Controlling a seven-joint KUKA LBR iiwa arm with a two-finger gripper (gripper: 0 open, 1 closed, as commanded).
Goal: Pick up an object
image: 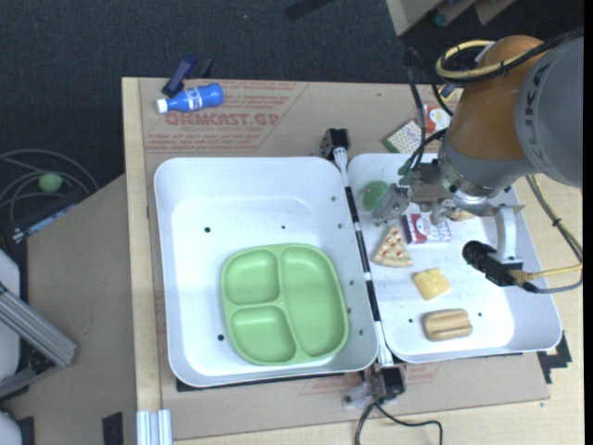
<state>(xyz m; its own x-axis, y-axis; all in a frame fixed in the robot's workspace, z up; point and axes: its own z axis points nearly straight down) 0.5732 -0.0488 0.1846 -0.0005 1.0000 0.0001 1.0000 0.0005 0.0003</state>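
The right bin [533, 327] holds a pizza slice [393, 248], a yellow cheese wedge [431, 283], a tan bun [447, 324], a round green item [375, 196] and a red-and-white packet [432, 231]. My gripper [422, 204] hangs low over the back of this bin, between the green item and the packet, just above the pizza slice. Nothing is seen held between its fingers. The arm covers the bin's far right corner.
A green divided plate [282, 302] lies in the left bin [185, 202]. On the bench behind the bins are a blue bottle [190, 98] and a small patterned card [405, 137]. The ridge between the bins [359, 248] runs close to the pizza slice.
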